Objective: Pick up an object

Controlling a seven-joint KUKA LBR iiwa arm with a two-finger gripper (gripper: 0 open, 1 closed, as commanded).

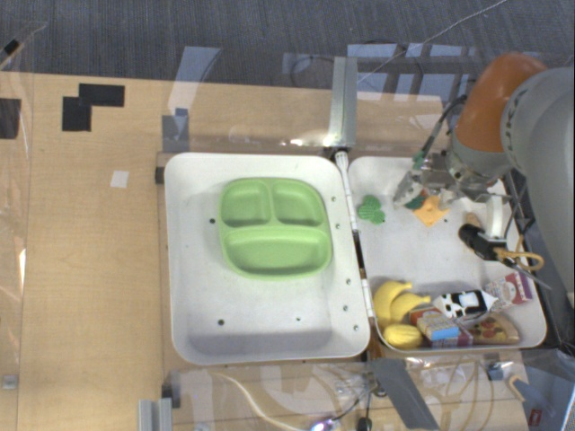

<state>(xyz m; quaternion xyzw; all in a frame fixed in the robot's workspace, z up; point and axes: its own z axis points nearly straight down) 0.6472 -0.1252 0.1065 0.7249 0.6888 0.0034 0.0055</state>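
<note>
Two white bins [180,268] on wooden bench [81,268], grey carpet [225,16] behind, pincer [415,189] (grip unclear).

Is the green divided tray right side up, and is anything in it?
Right side up and empty: the green tray shows three bare compartments facing up in the left bin.

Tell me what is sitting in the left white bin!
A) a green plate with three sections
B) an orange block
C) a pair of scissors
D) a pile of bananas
A: the green plate with three sections lies alone in the left bin, while the yellow bananas lie in the right bin.
</note>
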